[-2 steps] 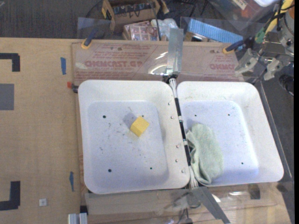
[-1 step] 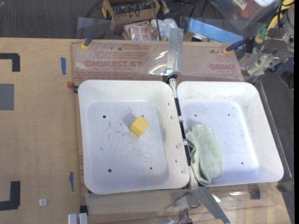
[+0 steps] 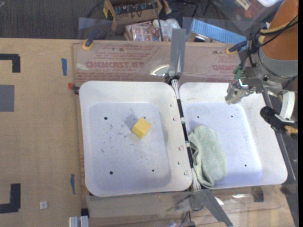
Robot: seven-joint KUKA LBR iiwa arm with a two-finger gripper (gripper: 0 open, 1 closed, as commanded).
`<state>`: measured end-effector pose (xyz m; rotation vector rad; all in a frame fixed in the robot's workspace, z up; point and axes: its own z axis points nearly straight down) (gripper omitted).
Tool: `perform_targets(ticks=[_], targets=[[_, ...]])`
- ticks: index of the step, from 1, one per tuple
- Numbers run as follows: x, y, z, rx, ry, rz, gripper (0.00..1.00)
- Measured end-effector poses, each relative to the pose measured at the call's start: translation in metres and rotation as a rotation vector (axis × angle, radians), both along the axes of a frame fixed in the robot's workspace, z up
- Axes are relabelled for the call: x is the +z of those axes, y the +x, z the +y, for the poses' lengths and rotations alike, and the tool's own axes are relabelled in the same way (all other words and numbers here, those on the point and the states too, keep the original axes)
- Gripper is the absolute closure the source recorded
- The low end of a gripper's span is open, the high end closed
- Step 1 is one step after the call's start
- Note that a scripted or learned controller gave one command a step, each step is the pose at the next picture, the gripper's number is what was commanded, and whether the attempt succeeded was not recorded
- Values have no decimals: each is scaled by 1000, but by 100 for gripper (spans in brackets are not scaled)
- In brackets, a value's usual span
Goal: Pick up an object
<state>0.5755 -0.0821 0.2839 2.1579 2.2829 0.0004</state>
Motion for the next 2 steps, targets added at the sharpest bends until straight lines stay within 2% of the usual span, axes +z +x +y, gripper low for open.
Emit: perform_targets(ticks=[1, 2], targets=[[-22, 4, 37, -293, 1, 4, 100], [-28, -39, 135, -40, 0, 3, 100]])
